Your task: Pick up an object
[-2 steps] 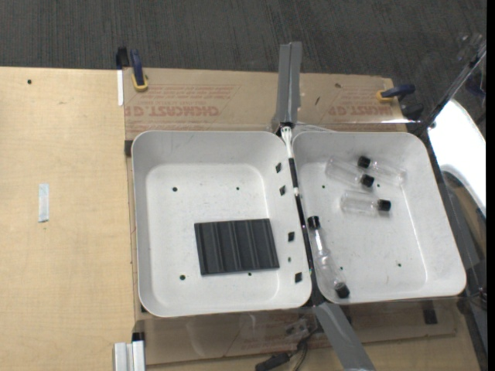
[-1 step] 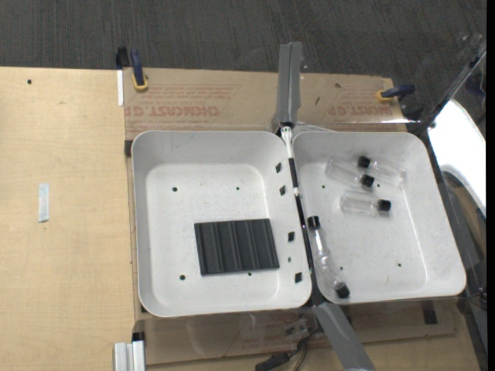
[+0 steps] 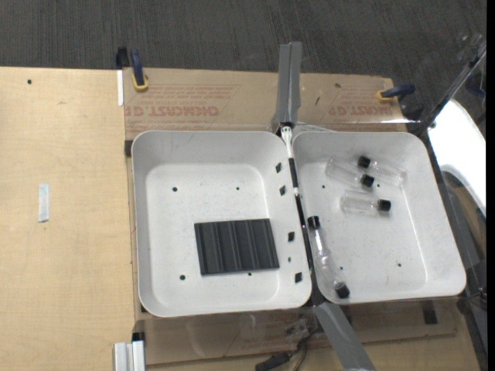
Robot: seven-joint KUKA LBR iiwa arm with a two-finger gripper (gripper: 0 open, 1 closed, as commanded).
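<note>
White plastic makes up the two shallow bins that sit side by side on the worktop, the left bin [image 3: 147, 207] and the right bin [image 3: 433, 207] meeting along a shared middle edge.

A dark ribbed panel [image 3: 236, 246] lies flat on the floor of the left bin, toward that bin's near edge and a little right of its centre, clear of the walls.

Several small clear vials with black caps lie on their sides in the right bin. Two of them lie close together near the bin's far edge: one vial [image 3: 348, 165] with its cap toward the right, and a second [image 3: 379, 178] just beside it, the pair crossing or touching; which one cannot be made out. A third vial [image 3: 363, 204] lies just nearer, around the bin's middle, its cap pointing right. Two more lie along the bin's left wall: one [image 3: 315, 238] with its cap at the far end, and another [image 3: 331, 278] at the near-left corner with its cap at the near end.

Brown cardboard [image 3: 232, 103] lies under the bins toward the worktop's far edge, held by a clamp [image 3: 135, 72] at the left and another clamp [image 3: 394, 93] at the right.
</note>
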